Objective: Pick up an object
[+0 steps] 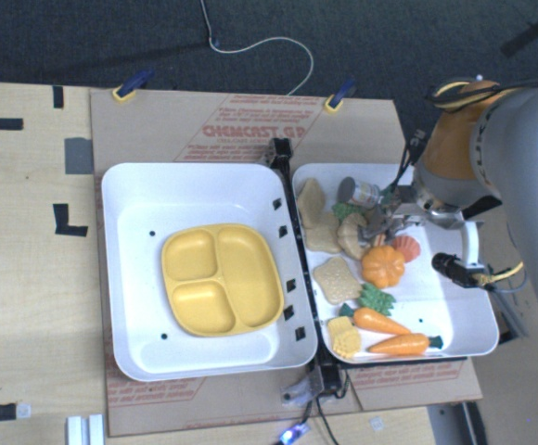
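Low over right bin [464, 327], arm [478, 156] reaching leftward.

I see open white floor all around the yellow divided plate [221, 278] in the left bin [125, 248]. The right bin [473, 327] is crowded: pumpkin [383, 265], two carrots [391, 332], corn [345, 340] and crackers [336, 279] packed against the shared wall, with bare floor only along its right side.
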Motion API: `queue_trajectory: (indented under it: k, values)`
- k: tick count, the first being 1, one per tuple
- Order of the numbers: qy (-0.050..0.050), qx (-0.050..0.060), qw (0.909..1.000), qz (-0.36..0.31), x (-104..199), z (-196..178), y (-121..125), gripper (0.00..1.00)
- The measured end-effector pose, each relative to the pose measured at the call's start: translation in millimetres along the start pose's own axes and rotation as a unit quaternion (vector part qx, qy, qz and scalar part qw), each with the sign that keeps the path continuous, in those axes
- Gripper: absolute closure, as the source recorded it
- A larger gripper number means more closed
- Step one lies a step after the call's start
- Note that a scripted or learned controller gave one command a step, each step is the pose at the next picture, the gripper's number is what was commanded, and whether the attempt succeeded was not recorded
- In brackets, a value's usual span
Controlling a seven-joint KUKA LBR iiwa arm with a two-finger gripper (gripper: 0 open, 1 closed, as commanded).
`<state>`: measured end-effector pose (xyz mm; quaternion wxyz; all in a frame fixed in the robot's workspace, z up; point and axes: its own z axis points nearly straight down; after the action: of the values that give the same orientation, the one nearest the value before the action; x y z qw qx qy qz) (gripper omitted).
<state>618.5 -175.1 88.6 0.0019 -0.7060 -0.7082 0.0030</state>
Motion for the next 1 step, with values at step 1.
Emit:
queue_trajectory:
  k: [1]
  values:
    - [0.002,-0.001,1.0,0.001,4.5,-38.2,0.0,1.0]
